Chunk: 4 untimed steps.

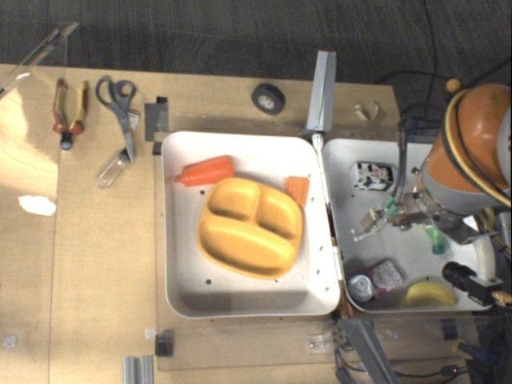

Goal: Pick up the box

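While the box (374,174) lies untouched at the right bin's (346,214) far edge, the hand (370,224) hovers mid-bin, fingers spread and empty, apparently positioning for a grasp.

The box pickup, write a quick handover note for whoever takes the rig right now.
Gripper: low over the right bin, near its left middle; whether it is open or shut cannot be told, and nothing is seen held.
The box: small, white with dark print, lying in the right bin's back left corner, apart from the gripper.
Also in the right bin: a banana, a can, a small packet. Left bin: a yellow divided tray, an orange bottle.
Done: nothing yet. Left: grasp the box and lift it.
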Each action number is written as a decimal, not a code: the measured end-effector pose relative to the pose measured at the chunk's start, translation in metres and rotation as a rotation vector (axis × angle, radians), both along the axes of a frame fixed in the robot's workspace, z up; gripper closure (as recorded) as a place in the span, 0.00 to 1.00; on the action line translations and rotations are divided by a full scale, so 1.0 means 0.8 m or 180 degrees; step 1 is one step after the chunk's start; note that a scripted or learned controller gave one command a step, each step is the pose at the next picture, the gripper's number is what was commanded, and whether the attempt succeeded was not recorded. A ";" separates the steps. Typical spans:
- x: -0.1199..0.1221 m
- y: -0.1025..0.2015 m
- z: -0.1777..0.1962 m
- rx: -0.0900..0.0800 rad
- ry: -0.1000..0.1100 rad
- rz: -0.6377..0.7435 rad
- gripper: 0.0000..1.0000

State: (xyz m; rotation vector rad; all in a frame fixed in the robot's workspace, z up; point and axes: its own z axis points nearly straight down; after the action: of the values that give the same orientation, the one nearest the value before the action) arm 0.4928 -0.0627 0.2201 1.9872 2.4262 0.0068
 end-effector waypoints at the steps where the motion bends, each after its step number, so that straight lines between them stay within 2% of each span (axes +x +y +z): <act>1: -0.006 -0.057 -0.033 0.0000 0.0013 -0.0362 0.00; 2: -0.006 -0.066 -0.156 0.0002 0.0011 -0.0407 0.00; 3: 0.074 -0.071 -0.163 0.0002 -0.0022 -0.1116 0.00; 4: 0.026 -0.088 0.017 0.0001 -0.0001 -0.0741 0.00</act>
State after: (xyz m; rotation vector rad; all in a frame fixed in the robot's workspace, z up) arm 0.5137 -0.1328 0.2339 2.2550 2.1787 0.0063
